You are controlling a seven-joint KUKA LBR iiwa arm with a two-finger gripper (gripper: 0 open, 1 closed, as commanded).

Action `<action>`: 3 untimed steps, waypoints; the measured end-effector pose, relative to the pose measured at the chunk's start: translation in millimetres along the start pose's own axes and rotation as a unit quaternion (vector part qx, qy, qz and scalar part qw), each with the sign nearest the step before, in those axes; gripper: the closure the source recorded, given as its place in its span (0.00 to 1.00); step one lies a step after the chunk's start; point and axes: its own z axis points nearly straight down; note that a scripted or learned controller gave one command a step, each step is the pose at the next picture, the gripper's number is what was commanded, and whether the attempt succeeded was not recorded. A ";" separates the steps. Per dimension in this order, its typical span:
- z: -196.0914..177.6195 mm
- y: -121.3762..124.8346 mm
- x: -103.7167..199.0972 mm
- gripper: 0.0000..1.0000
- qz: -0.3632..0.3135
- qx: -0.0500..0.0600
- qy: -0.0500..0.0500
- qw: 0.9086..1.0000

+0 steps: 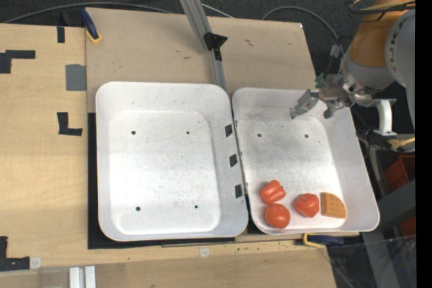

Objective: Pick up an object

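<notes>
Arm: the grey KUKA arm [398, 44] comes in from the right, orange band above the wrist, hanging over the far right corner of the right bin.

Gripper: the gripper [312, 108] sits above the top edge of the right bin, tilted toward the left. Its two fingers [302, 104] are spread apart with nothing between them (one points left and down, the other is shorter in view beside it).

Right bin: the right bin [290, 145] is shallow and white, speckled with dark marks, and carries all four objects along its near edge.

Red pepper: a red pepper [272, 191] lies nearest the bin's left wall, slightly farther back than the others.

Tomato: a round tomato [277, 216] sits just in front of the pepper, close to touching it.

Second red piece: a second red piece [306, 204] rests to the right of the tomato (shape too small to name with confidence).

Cracker: a tan cracker [332, 205] lies just beside that red piece, near the bin's near right corner.

Gripper versus objects: well apart; the objects are at the near end, the gripper at the far end.

Left bin: the left bin [162, 158] stands just beside the right one, rims nearly touching.

Pole: a metal pole [192, 3] slants across the bench behind the bins.
</notes>
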 end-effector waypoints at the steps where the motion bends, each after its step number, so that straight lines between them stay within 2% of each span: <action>1: 61.3 -9.3 1.4 0.00 0.001 0.000 0.000 1.000; 2: 75.1 -9.7 2.3 0.00 0.000 -0.002 -0.001 1.000; 3: 64.3 -9.4 3.1 1.00 -0.001 -0.002 -0.001 1.000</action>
